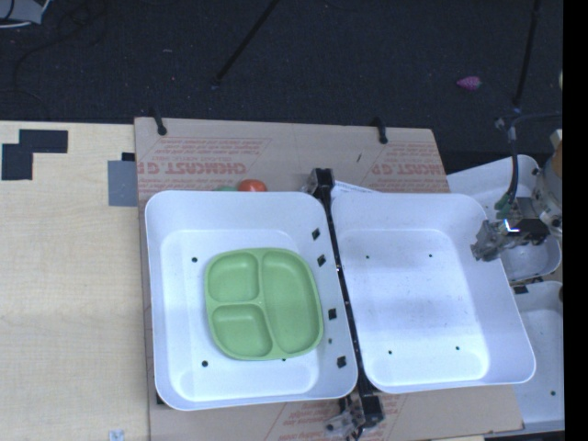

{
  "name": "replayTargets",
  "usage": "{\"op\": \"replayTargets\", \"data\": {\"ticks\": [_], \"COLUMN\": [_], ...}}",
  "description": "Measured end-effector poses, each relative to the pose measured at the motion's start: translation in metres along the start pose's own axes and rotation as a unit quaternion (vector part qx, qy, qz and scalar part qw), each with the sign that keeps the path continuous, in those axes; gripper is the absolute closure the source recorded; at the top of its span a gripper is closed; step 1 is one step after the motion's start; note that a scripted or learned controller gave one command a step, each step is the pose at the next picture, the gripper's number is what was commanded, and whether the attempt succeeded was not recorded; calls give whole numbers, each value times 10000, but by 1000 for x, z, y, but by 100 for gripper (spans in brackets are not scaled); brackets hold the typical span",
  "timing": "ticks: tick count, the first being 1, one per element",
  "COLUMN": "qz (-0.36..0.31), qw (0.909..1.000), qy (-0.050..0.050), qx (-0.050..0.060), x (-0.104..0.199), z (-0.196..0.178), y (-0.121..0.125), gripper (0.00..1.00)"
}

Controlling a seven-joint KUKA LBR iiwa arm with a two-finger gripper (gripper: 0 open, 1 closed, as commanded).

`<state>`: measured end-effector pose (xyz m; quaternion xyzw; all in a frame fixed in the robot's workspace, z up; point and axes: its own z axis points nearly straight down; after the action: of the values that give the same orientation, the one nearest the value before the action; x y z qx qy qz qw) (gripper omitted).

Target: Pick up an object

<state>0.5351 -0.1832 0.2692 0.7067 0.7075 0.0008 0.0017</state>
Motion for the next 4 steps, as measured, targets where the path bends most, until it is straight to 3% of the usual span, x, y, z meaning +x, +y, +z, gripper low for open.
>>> {"op": "replayTargets", "data": {"ticks": [3, 4], "qz": [-11, -17], "qw": [10000, 10000], "qy": [17, 14], "qx": [39, 30], "x": [148, 199], "z": [28, 22], "y": [5, 16], "gripper": [100, 100]}}
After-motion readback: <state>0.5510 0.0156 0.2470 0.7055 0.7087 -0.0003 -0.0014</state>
